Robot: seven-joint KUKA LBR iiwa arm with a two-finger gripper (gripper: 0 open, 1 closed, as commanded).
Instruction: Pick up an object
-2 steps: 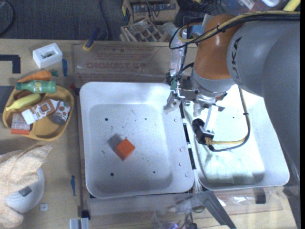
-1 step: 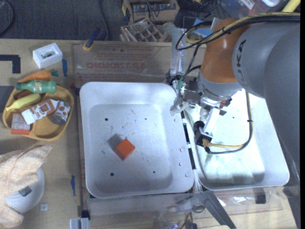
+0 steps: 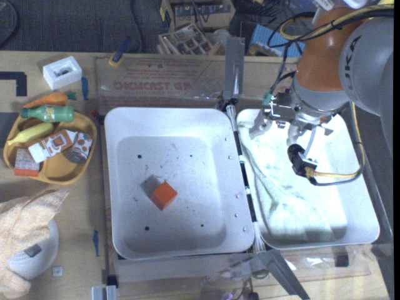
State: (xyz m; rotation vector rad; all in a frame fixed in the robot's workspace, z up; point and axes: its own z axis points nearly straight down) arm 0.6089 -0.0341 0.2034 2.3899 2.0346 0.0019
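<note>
An orange block [image 3: 165, 194] lies in the left white bin [image 3: 125, 130], a little left of its middle and toward the front, with a grey shadow or small grey piece touching its upper left side. My gripper [image 3: 281, 127] hangs over the back part of the right white bin [image 3: 356, 224], well to the right of the block and beyond the wall between the bins. The grey arm with its orange band [image 3: 325, 49] covers the gripper from above. Nothing shows in its grasp.
A black and yellow cable [image 3: 312, 170] loops below the wrist over the right bin. Left of the bins a yellow bowl [image 3: 59, 170] holds toy food, with a white box [image 3: 62, 72] behind it and a cloth [image 3: 31, 230] in front.
</note>
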